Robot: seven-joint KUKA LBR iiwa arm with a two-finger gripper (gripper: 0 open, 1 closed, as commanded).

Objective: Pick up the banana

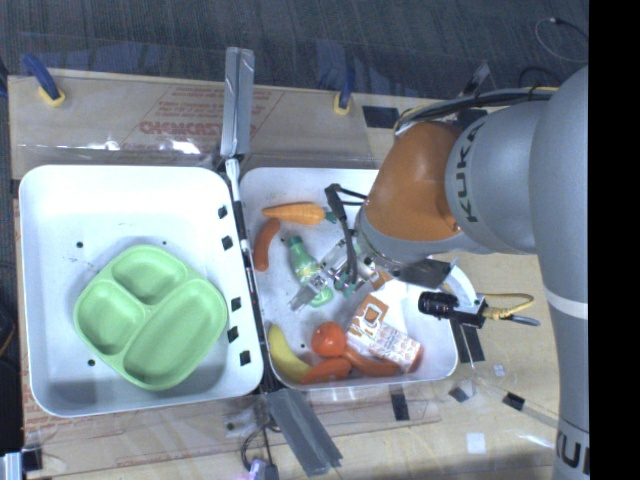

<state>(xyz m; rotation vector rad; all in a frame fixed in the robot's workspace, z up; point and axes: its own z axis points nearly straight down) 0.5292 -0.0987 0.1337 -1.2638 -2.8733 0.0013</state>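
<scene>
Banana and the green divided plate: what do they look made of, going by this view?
The yellow curved banana in the right white bin looks like moulded plastic toy fruit: even colour, smooth skin with a slight sheen, though real fruit can't be ruled out. The light green three-compartment plate in the left white bin looks like matte plastic, with uniform colour and soft rounded ridges.

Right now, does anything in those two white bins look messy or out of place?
Slightly. The right white bin is crowded: the yellow banana lies wedged at its lower-left corner, touching a red tomato-like fruit. The green sectioned plate sits alone in the left white bin. Nothing looks spilled or broken.
</scene>
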